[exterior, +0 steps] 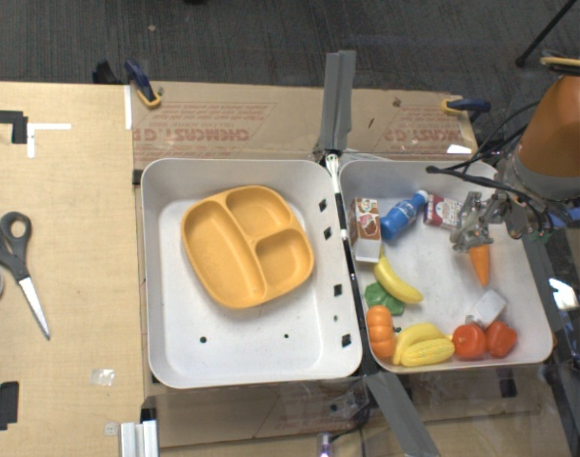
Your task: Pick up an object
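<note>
The jaws (474, 227) are seen over the right bin (532, 284), closed on the top of an orange carrot (480, 263), which hangs point-down above the bin floor. A blue bottle (402, 215) lies to their left; an orange divided plate (249, 245) sits in the left bin (156, 284)

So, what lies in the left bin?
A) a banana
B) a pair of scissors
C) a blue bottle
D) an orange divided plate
D: the orange divided plate lies in the left bin; the blue bottle and banana are in the right bin, the scissors on the bench.
</note>
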You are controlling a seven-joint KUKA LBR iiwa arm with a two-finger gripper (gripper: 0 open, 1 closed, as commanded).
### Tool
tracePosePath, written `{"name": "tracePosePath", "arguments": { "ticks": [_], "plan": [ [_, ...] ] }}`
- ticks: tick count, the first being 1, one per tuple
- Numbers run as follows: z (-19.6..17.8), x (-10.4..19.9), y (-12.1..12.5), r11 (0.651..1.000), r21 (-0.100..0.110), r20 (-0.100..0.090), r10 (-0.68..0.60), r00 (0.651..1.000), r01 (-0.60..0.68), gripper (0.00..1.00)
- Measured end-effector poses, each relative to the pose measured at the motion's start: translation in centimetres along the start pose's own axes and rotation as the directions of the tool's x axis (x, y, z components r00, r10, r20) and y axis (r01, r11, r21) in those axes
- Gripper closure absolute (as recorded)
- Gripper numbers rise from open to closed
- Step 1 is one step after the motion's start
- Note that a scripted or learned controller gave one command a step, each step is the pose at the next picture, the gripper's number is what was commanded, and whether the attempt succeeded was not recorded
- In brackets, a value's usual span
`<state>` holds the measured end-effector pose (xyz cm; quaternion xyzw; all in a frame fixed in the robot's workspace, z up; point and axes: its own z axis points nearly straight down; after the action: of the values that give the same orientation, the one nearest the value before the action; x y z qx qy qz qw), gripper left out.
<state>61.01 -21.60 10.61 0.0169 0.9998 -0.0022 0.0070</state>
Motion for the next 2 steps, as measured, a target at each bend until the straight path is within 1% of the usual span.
{"name": "tracePosePath", "arguments": {
  "ticks": [1,2],
  "plan": [
    [0.01,0.0,0.04,1.0,-0.001,0.0,0.0,1.0,0.0,0.0],
    [0.41,-0.29,-0.36,0.995,-0.004,0.003,0.102,0.995,-0.102,0.0]
  ]
}}
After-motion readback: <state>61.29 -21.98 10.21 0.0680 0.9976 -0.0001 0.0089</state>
